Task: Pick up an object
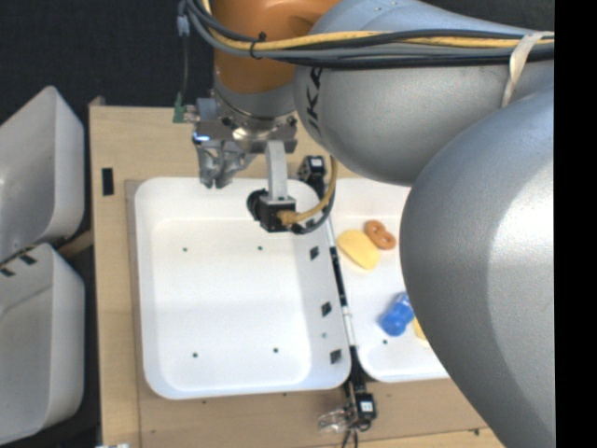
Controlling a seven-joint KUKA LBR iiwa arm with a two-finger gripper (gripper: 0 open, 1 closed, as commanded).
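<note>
Hanging over the far end of the left bin (149,250), the gripper (219,177) sits close to that bin's back rim, its metal tip pointing down toward the white floor. From this angle I cannot tell whether it is spread or closed; the tip is small and partly lost against the bright plastic. Just to its right a pale bar drops from the wrist to a black block (270,211), which hovers above the same bin with a yellow-and-black cable (317,203) looping off it.

The arm (420,91) comes in from the right, big and grey, with its orange band (266,17) directly above the wrist, and its bulk covers much of the right bin (392,367).

The things to pick from all lie in that right bin, well apart from the gripper. A yellow lump (359,248) rests near the rim shared by the two bins. An orange ring-shaped piece (380,235) lies just beside it, touching or nearly touching on its far right side. A blue object (396,317) sits nearer the front, at the edge of the arm's outline.

Both bins stand on a light wooden desk (112,250). Two white rounded shapes (37,175) lie off the desk's left edge.
</note>
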